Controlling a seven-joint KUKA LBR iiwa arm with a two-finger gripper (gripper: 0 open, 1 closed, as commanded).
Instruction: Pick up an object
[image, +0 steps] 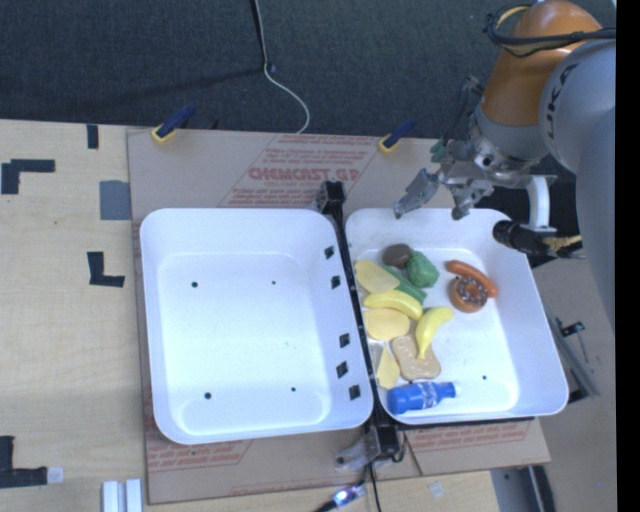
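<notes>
So we've got two white bins side by side on a sheet of cardboard (290, 165). The left bin (240, 325) has nothing in it that we can see, and the right bin (520, 340) has all the stuff, bunched up along its left wall. There's a brown lump (396, 254) touching a green piece (421, 269), a pile of yellow pieces (385, 305) under those, a banana (431, 327), a tan cracker-looking thing (412, 358), and a blue bottle (421, 397) lying on its side near the front edge. A bit apart to the right sit a sausage (470, 272) and a donut (468, 294), touching each other. The gripper (436, 198) hangs over the bin's back rim, fingers spread apart with nothing between them.
</notes>
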